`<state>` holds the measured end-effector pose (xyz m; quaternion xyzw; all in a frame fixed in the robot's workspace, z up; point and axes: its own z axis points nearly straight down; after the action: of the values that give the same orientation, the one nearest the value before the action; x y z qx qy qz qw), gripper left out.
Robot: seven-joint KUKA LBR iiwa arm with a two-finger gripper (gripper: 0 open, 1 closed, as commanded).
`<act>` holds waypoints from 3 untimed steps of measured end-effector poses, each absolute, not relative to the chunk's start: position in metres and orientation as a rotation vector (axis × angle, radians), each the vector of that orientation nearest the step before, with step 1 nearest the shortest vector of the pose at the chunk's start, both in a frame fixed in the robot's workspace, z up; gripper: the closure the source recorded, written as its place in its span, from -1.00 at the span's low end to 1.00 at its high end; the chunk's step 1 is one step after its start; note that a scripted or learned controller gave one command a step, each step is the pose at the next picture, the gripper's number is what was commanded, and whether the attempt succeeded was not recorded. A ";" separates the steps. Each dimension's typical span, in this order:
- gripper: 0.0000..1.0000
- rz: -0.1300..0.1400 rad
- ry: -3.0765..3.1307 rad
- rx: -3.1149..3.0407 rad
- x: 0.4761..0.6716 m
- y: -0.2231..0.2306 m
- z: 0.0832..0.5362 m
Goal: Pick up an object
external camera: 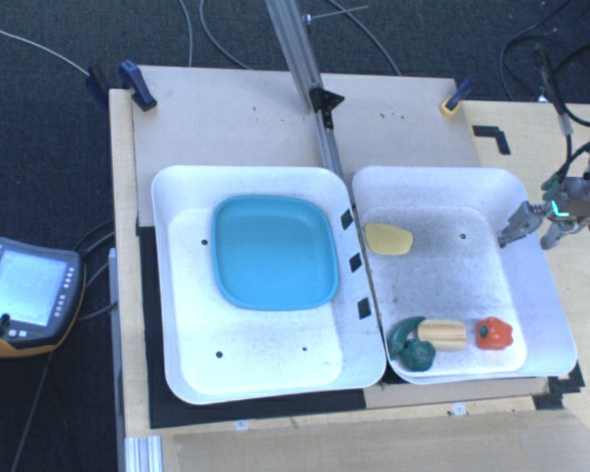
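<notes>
The right bin (531, 293) holds a yellow lemon-like piece (387, 239) near its left wall. Along its front edge lie a green vegetable (411, 343), a tan cylinder (442, 334) and a red pepper (493, 333). My gripper (534, 230) hangs over the right rim of this bin, at the far right of the view. Its fingers are spread open and hold nothing. It is well to the right of the yellow piece and behind the red pepper.
The left bin (182, 264) bears a blue square plate (275, 252). A slanted metal bar (297, 37) runs down to the seam between the bins. A teach pendant (25, 293) lies off the bench at the left. Clamps sit on the bench's back corners.
</notes>
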<state>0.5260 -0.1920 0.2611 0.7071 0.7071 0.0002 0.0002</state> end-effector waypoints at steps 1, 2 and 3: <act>-1.00 0.000 2.221 2.221 0.526 -0.192 0.261; -1.00 -0.002 2.223 2.223 0.525 -0.197 0.218; -1.00 -0.003 2.224 2.224 0.531 -0.203 0.171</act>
<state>0.5306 -0.2027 0.1712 0.7071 0.7071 -0.0009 -0.0016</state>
